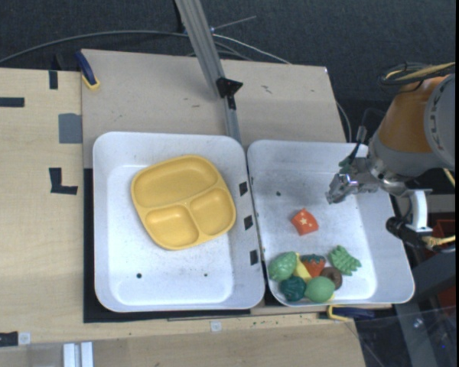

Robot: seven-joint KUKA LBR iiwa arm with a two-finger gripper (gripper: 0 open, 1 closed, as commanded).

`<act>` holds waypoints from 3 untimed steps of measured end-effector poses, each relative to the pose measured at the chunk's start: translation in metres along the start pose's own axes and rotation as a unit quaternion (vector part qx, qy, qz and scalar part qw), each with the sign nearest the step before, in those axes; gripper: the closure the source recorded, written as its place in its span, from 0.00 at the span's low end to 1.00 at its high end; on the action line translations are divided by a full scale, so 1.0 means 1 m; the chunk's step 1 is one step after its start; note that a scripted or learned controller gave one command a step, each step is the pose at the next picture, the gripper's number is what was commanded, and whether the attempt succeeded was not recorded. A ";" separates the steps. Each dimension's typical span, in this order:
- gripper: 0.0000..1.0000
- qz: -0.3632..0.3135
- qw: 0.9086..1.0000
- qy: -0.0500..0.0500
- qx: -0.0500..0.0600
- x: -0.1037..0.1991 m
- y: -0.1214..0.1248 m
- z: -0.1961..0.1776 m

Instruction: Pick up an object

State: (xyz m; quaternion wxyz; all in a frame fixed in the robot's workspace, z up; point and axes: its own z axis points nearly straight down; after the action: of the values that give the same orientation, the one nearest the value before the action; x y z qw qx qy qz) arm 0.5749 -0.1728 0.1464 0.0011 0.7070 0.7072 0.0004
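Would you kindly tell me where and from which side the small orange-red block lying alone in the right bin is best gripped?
Probably straight from above, fingers closing across the two flat sides of the small orange-red block. It lies apart from the toy pile on the right white bin's floor, so there is room all round it. The gripper is up and to its right.

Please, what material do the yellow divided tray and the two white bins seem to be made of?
The yellow tray looks like moulded plastic, smooth and slightly glossy: uniform colour, rounded compartments. The left bin and right bin seem thin white plastic too, matte, with rounded rims and dark specks; painted metal cannot be excluded.
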 end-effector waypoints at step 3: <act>1.00 -0.001 1.000 0.000 0.001 -0.004 0.014 -0.137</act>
State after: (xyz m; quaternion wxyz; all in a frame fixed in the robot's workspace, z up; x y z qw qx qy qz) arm 0.5891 -0.1770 0.2831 0.0004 0.7066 0.7077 0.0003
